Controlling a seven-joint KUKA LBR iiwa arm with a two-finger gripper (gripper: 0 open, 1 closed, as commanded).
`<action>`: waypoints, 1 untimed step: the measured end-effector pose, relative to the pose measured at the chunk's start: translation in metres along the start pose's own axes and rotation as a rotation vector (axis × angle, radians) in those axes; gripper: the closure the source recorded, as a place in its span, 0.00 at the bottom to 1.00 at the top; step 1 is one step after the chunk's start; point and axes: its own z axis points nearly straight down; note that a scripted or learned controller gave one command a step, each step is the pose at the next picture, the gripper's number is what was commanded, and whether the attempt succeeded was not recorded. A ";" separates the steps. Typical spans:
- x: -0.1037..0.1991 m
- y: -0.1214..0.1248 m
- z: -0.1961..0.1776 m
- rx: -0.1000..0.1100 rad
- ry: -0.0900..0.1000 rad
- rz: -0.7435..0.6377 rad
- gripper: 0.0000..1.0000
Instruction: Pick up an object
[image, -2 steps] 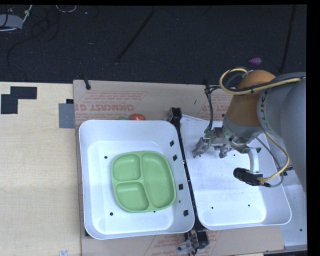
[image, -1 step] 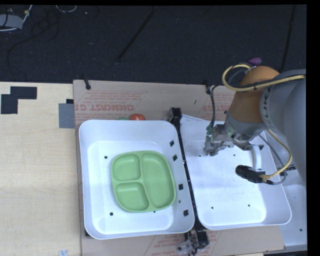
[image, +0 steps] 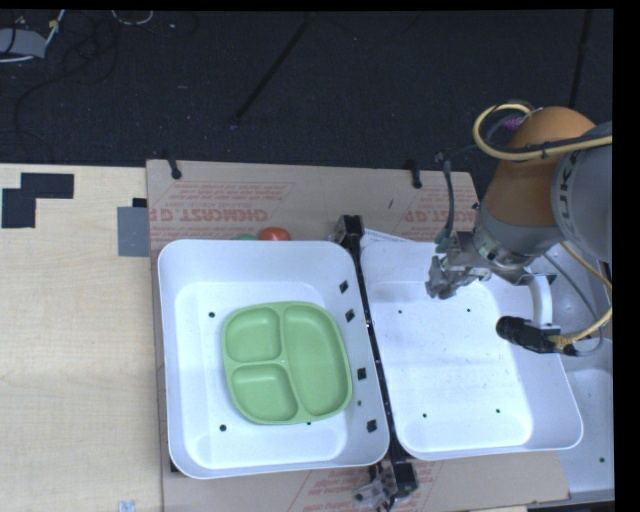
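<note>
Left bin (image: 190, 290), green plate (image: 287, 362), jaws (image: 443, 283) well apart

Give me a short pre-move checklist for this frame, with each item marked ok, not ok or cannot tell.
1. Something to pick is in view: ok. A green divided plate lies flat in the left bin.
2. Gripper is over that plate: not ok. It hangs above the back of the right bin.
3. Finger state known: cannot tell.
4. Gripper carrying nothing: cannot tell from this angle.
5. Path leftward to the plate: ok, though the black divider between the bins must be crossed.
6. Other targets: cannot tell. A small orange-red object sits behind the left bin's rim, outside it.
</note>
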 end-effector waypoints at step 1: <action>-0.005 -0.003 -0.062 -0.004 -0.001 0.001 1.00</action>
